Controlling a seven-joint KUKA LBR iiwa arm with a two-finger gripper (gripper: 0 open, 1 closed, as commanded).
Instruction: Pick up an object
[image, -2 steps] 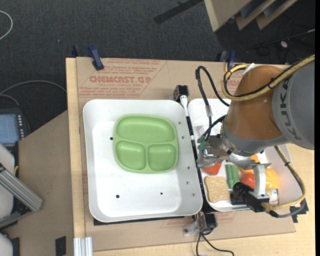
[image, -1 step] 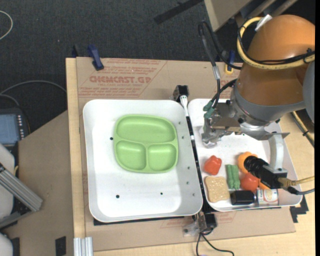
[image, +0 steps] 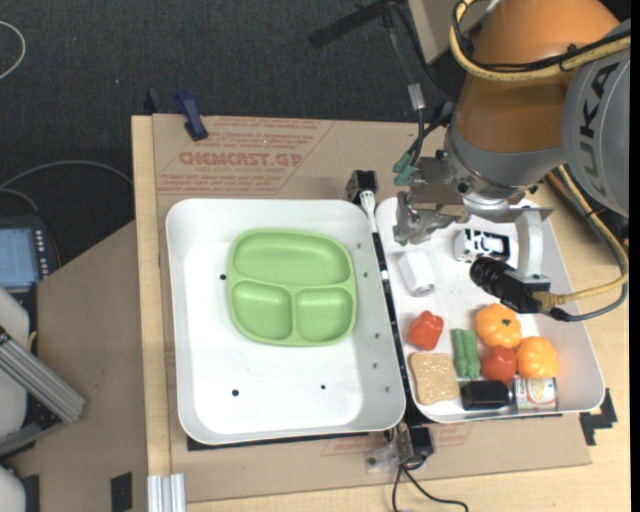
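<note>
1. Likeliest target: a small white cylindrical plastic object (image: 416, 271), lying on its side in the far-left part of the right shallow white bin (image: 583, 350). It lies apart from the other items, which makes it the easiest thing there to approach.
2. The hand (image: 418, 222) hangs just above and slightly beyond the white cylinder. Nothing shows between its fingers. From this angle I cannot tell whether they are apart or together.
3. Judgement: the pick is not yet made; the hand appears poised over the cylinder for a descent.
4. The rest of the right bin's contents crowd its near end: a red pepper-shaped toy (image: 427, 328), a tan speckled slice of toy bread (image: 434, 377), a green ridged toy vegetable (image: 466, 353), a red toy tomato (image: 498, 364), two orange pepper-shaped toys (image: 498, 325) and (image: 537, 356), and a small black-capped bottle with a label (image: 505, 394) lying on its side. These touch or nearly touch, so a grasp there risks nudging neighbours.
5. The left shallow white bin (image: 190, 300) holds a light green three-compartment plastic plate (image: 292, 286), probably too broad and flat for two fingers.
6. Both bins sit side by side on a brown cardboard sheet (image: 240, 150) on the table.
</note>
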